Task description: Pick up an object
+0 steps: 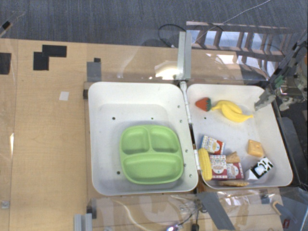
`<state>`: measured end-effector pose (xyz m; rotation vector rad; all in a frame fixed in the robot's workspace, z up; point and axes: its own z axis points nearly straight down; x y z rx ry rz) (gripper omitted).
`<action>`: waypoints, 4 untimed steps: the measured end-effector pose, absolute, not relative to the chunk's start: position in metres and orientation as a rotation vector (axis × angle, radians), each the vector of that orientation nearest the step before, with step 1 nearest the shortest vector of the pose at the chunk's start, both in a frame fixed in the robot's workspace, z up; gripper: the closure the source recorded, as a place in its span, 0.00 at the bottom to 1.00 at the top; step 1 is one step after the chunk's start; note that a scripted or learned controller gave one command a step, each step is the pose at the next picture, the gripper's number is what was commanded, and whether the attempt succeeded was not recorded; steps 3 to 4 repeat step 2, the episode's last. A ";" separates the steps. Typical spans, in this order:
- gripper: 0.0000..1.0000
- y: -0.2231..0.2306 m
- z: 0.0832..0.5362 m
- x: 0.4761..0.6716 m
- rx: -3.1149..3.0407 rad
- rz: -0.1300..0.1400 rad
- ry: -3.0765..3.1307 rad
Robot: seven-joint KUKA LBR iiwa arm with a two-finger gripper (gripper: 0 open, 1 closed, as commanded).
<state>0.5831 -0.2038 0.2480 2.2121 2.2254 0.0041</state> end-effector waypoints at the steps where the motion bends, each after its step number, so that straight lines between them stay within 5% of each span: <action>1: 0.00 -0.180 0.155 0.641 2.263 0.004 2.175; 2: 0.00 -0.146 0.145 0.606 2.096 0.005 2.335; 4: 0.00 -0.146 0.145 0.606 2.096 0.005 2.335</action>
